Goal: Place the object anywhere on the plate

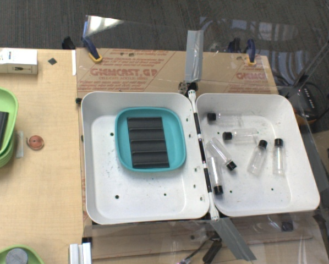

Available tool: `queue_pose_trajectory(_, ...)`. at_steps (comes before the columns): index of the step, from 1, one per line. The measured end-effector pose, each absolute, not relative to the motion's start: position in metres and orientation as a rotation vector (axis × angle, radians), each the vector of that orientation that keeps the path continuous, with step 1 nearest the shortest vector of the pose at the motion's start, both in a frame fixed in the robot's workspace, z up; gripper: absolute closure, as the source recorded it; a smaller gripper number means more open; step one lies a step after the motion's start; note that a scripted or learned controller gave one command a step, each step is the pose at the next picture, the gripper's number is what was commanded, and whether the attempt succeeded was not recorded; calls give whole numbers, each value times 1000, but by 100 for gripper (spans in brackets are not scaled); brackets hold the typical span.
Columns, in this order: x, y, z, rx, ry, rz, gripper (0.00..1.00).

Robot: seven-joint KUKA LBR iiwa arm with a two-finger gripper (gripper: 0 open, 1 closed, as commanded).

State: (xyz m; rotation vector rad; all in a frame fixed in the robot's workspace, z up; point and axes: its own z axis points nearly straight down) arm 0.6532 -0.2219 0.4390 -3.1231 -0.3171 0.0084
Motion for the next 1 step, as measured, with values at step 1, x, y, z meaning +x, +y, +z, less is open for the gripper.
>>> queue_pose_trajectory(1, 653, -222, 439, -3123, -318, 8, 0)
